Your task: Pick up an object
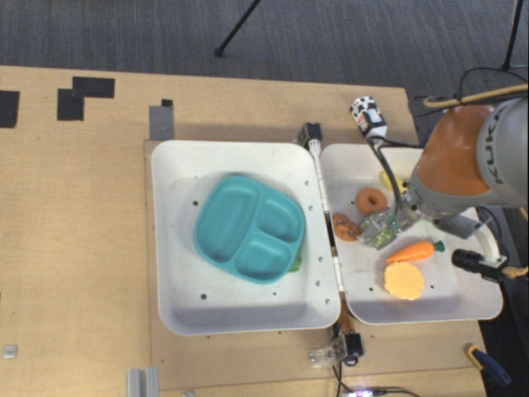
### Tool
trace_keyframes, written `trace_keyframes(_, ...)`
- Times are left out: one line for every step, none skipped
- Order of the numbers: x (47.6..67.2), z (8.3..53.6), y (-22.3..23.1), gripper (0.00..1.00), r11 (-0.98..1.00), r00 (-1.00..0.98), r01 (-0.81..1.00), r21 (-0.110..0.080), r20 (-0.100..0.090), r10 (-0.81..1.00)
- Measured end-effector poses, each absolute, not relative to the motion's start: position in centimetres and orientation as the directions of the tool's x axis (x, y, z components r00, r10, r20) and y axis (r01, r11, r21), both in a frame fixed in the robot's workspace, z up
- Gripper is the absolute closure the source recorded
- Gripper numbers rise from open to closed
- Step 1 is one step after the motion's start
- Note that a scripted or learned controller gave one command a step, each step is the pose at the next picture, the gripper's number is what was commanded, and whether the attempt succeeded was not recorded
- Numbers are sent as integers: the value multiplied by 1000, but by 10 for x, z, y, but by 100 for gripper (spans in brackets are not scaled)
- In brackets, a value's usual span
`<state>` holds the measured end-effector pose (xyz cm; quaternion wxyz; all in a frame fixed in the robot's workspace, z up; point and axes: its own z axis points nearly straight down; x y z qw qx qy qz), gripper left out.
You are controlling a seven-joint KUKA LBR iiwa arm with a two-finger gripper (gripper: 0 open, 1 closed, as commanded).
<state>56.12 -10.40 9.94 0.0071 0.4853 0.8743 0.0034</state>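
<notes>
Camera view puts my end effector (382, 228) low in the right bin (463, 304), among doughnut (371, 199), carrot (411, 252) and yellow disc (404, 281); its grip I cannot tell. I'd centre on the carrot before closing.

— What's on the bench (74, 246)?
— Light wood top, two shallow white bins side by side: the left bin (178, 304), the right bin (471, 306), rims touching.
— Anything else?
— Black tape patches (83, 96) at the far left corner, and a small grey block (162, 122) just behind the left bin.
</notes>
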Motion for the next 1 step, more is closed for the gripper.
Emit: trace_keyframes(546, 222, -37, 100, 562, -562, 827, 6, -4, 827)
